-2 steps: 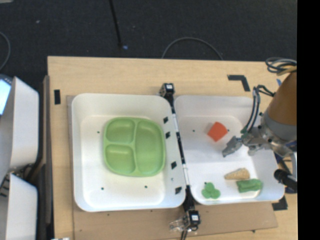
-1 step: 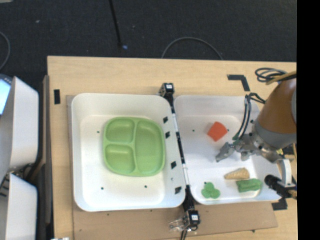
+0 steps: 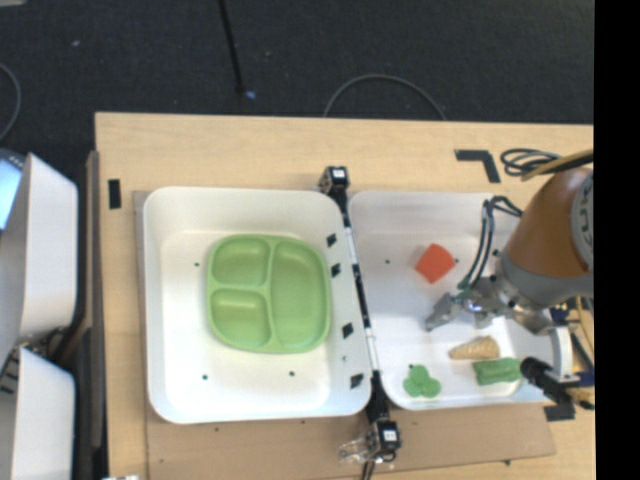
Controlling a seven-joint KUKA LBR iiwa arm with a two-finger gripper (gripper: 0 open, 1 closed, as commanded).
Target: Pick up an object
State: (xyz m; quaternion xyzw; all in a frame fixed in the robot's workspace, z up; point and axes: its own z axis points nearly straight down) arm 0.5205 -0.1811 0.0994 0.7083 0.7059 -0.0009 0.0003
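gripper (image 3: 440,315) hovers in the right bin (image 3: 400,218), nothing visibly held, finger state unclear; orange block (image 3: 435,263) at its twelve o'clock, green block (image 3: 496,371) at four.

Pale wooden bench top (image 3: 250,148) looks matt, faint grain; two shallow white plastic bins (image 3: 180,388) smooth, slightly glossy; green divided plastic tray (image 3: 268,293), left of the fingers, has a soft sheen; grey metal gripper (image 3: 447,310) dull; orange wrist band (image 3: 550,230) satin-smooth.
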